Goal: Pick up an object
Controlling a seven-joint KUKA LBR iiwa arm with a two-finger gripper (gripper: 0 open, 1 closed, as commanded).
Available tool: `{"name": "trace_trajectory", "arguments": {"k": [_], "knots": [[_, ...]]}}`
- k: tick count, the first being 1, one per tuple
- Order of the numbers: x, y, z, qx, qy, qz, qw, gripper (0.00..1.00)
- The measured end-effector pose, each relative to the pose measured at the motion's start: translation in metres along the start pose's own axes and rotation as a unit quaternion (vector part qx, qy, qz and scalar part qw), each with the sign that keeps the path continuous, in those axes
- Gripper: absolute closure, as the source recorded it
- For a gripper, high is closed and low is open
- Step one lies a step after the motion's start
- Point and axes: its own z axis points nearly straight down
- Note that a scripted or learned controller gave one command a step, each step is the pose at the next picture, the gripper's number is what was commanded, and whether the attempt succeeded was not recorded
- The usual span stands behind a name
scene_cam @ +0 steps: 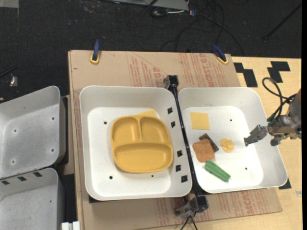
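Right now the gripper (261, 137) hangs over the right edge of the right bin (249, 102), and its dark fingers (253, 137) are spread apart with nothing between them. Just off to their left, apart from them, lies a small round yellow piece (227, 145). Further left of the fingers sit a brown toast-like piece (204, 151) with a dark brown chunk (209, 142) touching its upper edge, and below those, nearer the front wall, a green pickle-shaped piece (217, 171) lying at a slant. A flat yellow cheese square (200, 120) rests up and to the left of the fingers, well apart. Across the divider, far left of the fingers, the left bin (96, 128) carries a yellow divided tray (142, 144). Both bins sit on a cardboard-covered counter (144, 68).
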Motion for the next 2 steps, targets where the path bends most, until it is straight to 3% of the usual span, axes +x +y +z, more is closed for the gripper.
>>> {"name": "trace_trajectory", "arguments": {"k": [1,2], "knots": [[0.001,0.003,-0.007,-0.006,-0.002,-0.002,1.0,0.0],[0.0,0.004,0.058,-0.003,0.0,-0.001,1.0,0.0]]}}
